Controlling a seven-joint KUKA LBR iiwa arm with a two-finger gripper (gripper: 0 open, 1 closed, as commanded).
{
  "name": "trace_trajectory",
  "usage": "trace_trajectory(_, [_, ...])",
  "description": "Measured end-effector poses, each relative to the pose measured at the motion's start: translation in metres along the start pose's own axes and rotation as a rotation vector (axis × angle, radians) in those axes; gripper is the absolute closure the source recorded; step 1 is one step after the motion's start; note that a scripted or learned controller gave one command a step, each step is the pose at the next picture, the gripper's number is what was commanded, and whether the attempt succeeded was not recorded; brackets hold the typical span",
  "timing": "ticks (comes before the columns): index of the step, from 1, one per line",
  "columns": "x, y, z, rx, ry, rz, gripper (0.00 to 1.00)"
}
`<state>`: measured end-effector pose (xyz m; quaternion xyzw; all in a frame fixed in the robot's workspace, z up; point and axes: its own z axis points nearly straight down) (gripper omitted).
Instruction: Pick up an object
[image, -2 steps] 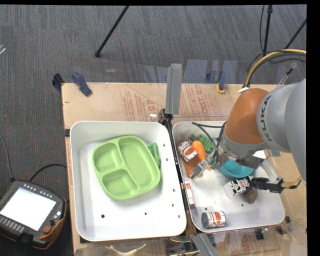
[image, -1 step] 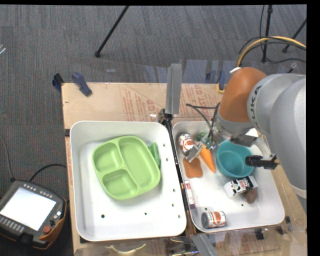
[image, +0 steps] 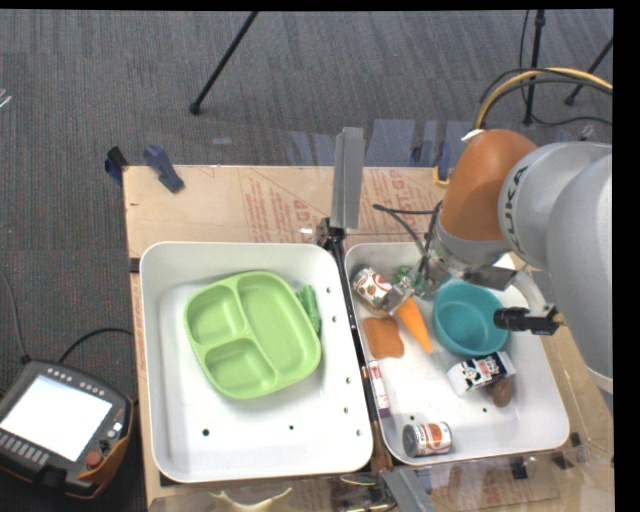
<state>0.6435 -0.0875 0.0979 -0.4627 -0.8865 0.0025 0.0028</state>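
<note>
In the right bin (image: 540, 420), my gripper (image: 408, 288) reaches down at the back left, under the orange band of the arm. Its tip is right beside a red and white can (image: 371, 288) and just above the top of an orange carrot (image: 415, 323). I cannot tell whether it touches either one. A brown flat piece (image: 382, 337) lies just in front of the can. A teal bowl (image: 467, 318) sits to the right of the carrot, partly under the arm.
In the right bin, a small black and white carton (image: 478, 372) and a brown lump (image: 501, 392) lie near the front right, a second can (image: 428, 438) at the front, and a thin tube (image: 375, 385) along the left wall. The left bin (image: 200, 440) holds a green divided plate (image: 252, 332).
</note>
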Motion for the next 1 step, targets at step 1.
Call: trace_trajectory(1, [0.0402,0.0322,-0.0973,-0.019,-0.009,0.019,1.00])
